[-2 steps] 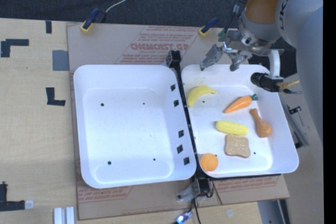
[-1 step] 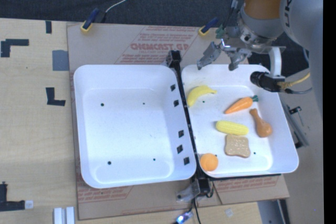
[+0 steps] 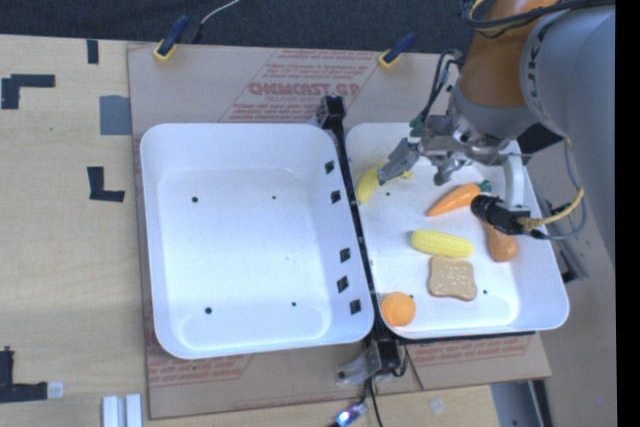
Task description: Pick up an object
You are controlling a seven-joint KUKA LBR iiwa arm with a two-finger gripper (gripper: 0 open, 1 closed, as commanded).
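My gripper (image 3: 423, 167) hangs over the far part of the right bin (image 3: 540, 315), its fingers spread open with nothing between them. One fingertip (image 3: 397, 165) is just above and right of a small yellow fruit (image 3: 369, 184) that lies by the divider. The other fingertip (image 3: 445, 174) is close over the leafy end of an orange carrot (image 3: 455, 200). Nearer the front lie a yellow corn cob (image 3: 442, 242), a slice of bread (image 3: 452, 279) and an orange ball-shaped fruit (image 3: 397, 309). An orange-brown piece (image 3: 501, 243) lies at the right wall.
The left bin (image 3: 160, 215) stands beside the right one, parted by a black clip strip (image 3: 342, 215). The arm's orange band (image 3: 505, 45) and grey body tower over the right bin's far right corner. Cables (image 3: 520, 215) trail along that bin's right wall.
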